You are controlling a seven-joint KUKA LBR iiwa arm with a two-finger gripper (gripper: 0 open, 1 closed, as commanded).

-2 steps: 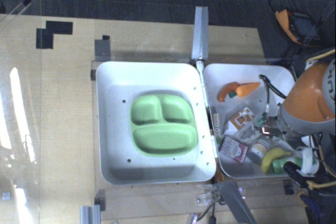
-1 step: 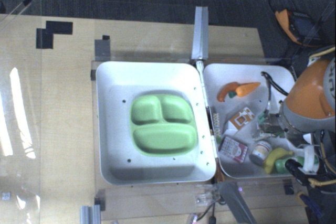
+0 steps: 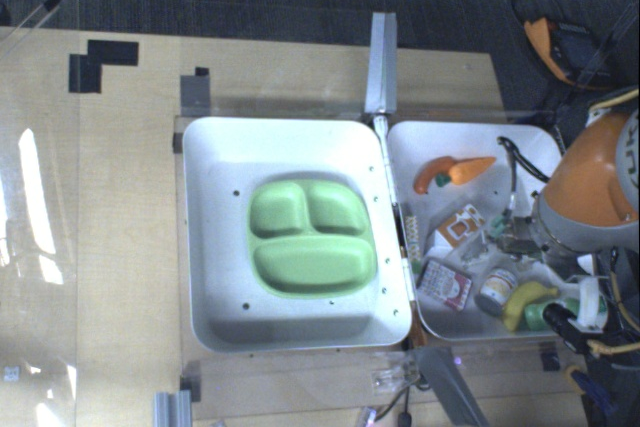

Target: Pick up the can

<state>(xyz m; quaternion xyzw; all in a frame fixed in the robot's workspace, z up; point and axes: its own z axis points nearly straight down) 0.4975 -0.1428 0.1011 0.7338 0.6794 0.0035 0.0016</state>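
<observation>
The left bin [image 3: 205, 215] holds a smooth green sectioned tray [image 3: 312, 237]. In the cluttered right bin [image 3: 425, 320], the gripper [image 3: 508, 237] hangs low among the items; I can't tell its grip from here. The small metal can [image 3: 495, 292] lies just below it, beside a yellow banana [image 3: 525, 301].

Arm [image 3: 590, 190] reaches into right bin [image 3: 430, 315] near the can [image 3: 495, 291].
</observation>
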